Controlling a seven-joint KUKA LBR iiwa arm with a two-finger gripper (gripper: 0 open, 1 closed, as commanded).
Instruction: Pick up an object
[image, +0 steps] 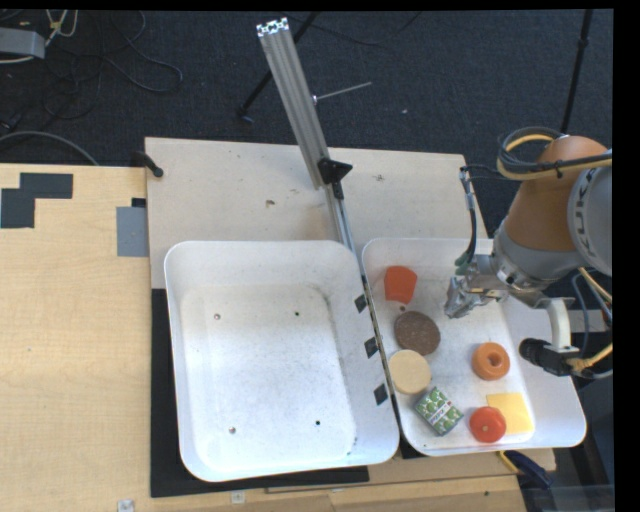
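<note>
We see the arm coming in from the right, grey with its orange band, and its gripper hangs over the upper middle part of the right bin. The gripper is small and partly dark in the view, so we cannot tell how far it is open, and we see nothing between its tips. Under it the bin floor is bare; the nearest things are the orange cup to its left and the brown disc just below and left of it, both apart from the gripper. Below the brown disc lies a beige disc, touching or almost touching it, near the left wall of the bin. Further down we find a green patterned block, tilted, and to its right a red round piece that touches a yellow block. An orange ring lies alone toward the right side of the bin, between the gripper and the yellow block. The left bin stands beside the right one, their edges meeting along the middle, where small black clips sit. A metal bar runs at a slant from the top of the view down to this meeting line. Both bins rest on the table, which is of pale wood on the left side.
</note>
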